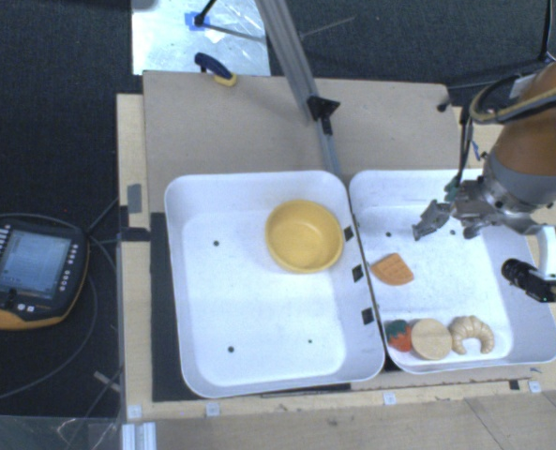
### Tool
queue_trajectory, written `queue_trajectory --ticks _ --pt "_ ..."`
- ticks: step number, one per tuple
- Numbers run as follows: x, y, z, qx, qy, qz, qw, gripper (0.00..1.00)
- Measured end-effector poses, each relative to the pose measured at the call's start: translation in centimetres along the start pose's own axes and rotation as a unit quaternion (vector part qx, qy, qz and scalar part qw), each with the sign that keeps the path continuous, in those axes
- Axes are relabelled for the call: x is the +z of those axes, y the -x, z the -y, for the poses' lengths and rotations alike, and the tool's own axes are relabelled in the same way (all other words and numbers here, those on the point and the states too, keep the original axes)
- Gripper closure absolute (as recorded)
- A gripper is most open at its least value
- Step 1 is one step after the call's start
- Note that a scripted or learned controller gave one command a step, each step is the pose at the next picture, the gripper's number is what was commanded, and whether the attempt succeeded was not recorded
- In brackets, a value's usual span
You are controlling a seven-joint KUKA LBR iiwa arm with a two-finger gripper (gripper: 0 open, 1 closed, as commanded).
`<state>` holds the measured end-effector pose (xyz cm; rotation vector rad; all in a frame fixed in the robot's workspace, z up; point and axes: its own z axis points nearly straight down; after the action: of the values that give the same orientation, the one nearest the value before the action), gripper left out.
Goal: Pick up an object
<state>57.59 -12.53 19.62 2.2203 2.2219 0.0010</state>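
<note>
Camera view: no legible writing; jaws [431, 221] hang above right bin [540, 345].

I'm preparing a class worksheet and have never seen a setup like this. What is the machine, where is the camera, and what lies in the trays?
One camera looks down at a slant on a bench bearing two white bins. The grey and orange robot arm reaches in from the right; its claw hangs over the right bin, holding nothing. That bin contains an orange wedge, a round tan piece, a croissant-like piece and a small red and green item. The left bin holds a yellow bowl.
</note>
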Motion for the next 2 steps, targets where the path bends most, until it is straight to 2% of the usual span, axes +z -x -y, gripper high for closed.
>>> queue_trajectory --ticks 1,2 --pt "6.1 -0.1 -0.4 0.000 -0.002 0.000 1.0000 0.00" --pt "10.4 -0.2 -0.5 0.000 0.002 0.000 1.0000 0.00"
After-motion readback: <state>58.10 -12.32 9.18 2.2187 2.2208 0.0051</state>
